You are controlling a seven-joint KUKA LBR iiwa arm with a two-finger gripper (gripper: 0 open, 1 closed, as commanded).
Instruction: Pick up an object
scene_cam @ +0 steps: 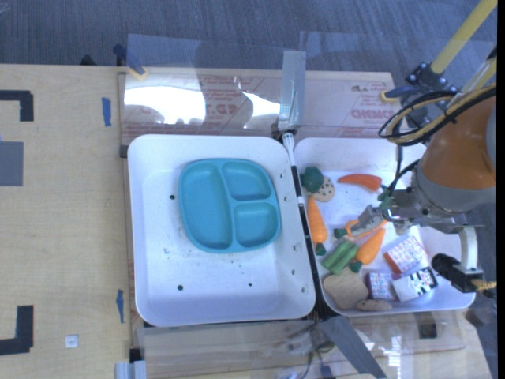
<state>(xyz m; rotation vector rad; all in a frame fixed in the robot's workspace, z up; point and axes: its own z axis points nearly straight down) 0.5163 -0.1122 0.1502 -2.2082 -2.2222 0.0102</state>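
Hovering low in the right bin (pixel 454 294), the pincer (pixel 368 224) sits over a carrot (pixel 371 245) lying just toward five o'clock, its long axis running one to seven. Whether the pincer is apart or together I cannot tell.

Teal divided plate (pixel 230 204) in white left bin (pixel 150 275), orange carrots (pixel 316 221), green broccoli (pixel 312 178), red-and-white carton (pixel 405 253)

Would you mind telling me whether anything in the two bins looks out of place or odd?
Nothing looks damaged or spilled. The blue divided tray lies flat in the left bin, slightly askew to its walls. The toy foods in the right bin, including carrots and small cartons, lie jumbled and overlapping.
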